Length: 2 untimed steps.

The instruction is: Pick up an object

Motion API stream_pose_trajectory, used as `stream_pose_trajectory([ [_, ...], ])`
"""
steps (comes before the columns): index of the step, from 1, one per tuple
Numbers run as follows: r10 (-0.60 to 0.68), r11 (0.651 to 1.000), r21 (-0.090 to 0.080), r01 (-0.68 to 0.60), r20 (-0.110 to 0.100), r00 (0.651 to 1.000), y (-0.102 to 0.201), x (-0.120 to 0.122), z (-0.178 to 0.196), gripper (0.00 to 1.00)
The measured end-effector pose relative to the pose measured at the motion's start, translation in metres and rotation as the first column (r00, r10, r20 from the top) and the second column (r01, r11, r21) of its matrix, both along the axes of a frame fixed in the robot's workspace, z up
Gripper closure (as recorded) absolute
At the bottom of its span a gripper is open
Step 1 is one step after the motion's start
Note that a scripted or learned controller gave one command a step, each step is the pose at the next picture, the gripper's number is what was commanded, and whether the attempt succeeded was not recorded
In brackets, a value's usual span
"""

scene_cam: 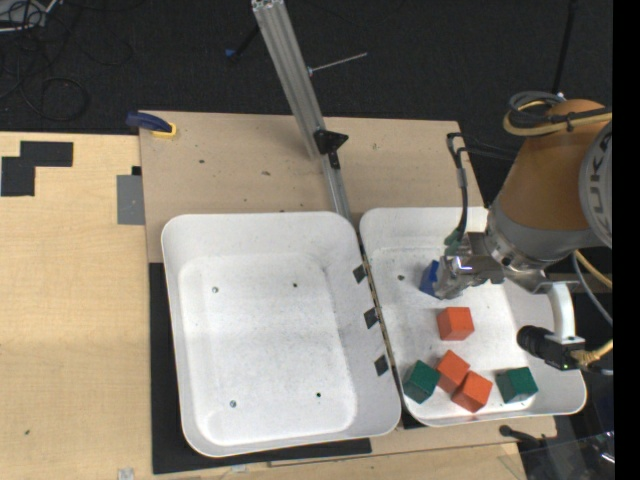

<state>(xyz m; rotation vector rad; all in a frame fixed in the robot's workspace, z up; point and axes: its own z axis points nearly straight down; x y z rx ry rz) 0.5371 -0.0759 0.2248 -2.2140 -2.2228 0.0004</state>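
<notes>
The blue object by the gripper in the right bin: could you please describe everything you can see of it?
The blue object is small, solid blue and blocky, with its right part hidden behind the gripper, so its full shape cannot be told. It lies on the floor of the right bin, in the upper middle, above the lone orange cube. It sits apart from the cubes, and whether the gripper touches it is unclear.

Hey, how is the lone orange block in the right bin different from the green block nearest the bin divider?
The lone orange block is orange and stands apart from the other blocks, mid-bin. The green block is dark green, lies nearer the bin's front edge, and sits right beside another orange block in a cluster. The orange one is also closer to the gripper. Both are small cube-like blocks in the right bin.
</notes>
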Motion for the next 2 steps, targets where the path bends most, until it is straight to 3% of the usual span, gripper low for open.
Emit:
stream_pose_trajectory([
  [2,0.001,1.000,-0.001,-0.001,0.001,1.000,0.111,0.023,0.011,1.00],
])
